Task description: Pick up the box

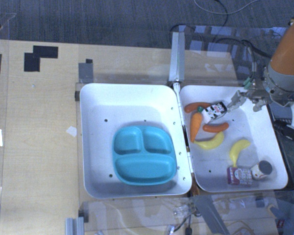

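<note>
Presently: box [216,110], small, black-and-white, lies touching the pincer's [233,102] tip in the right bin [279,173]; finger state cannot be told. Just beyond it: carrot [195,125], two sausages [215,128]. Further off: two bananas [238,150], carton [239,176]. Risk: crowding neighbours may deflect the grasp or get pinched instead.

Left bin [90,131] has a blue divided plate [144,154]; right bin [279,173] holds a carrot [196,125], sausage [215,128], two bananas [209,142] — one mid-bin, the other nearer the right wall — and a purple box [239,176] lying beside a small cup [262,169]. Gripper [233,102] reaches in from the right — its tip is just beside a small black-and-white item [215,110] at the bin's far side, well apart from the box.
</note>
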Motion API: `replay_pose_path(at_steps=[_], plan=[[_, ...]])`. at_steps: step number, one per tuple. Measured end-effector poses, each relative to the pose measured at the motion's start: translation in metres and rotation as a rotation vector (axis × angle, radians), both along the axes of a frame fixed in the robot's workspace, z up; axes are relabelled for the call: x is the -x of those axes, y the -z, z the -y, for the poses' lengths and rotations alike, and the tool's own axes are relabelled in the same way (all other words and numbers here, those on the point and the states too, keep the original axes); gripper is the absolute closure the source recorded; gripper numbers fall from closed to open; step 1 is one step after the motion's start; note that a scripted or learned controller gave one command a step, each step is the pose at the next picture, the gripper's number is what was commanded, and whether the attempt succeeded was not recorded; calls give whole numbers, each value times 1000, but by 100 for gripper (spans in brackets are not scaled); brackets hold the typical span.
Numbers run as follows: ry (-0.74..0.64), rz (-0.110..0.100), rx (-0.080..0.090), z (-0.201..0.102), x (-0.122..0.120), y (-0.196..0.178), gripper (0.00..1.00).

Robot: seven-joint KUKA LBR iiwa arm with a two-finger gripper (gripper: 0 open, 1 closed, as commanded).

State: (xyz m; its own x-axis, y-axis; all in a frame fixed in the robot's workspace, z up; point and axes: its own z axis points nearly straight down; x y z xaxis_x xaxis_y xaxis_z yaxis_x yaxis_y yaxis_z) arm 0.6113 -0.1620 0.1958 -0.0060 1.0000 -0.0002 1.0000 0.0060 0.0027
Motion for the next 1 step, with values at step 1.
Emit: replay_pose_path(at_steps=[1], plan=[[-12,32,6,13,-19,80,0]])
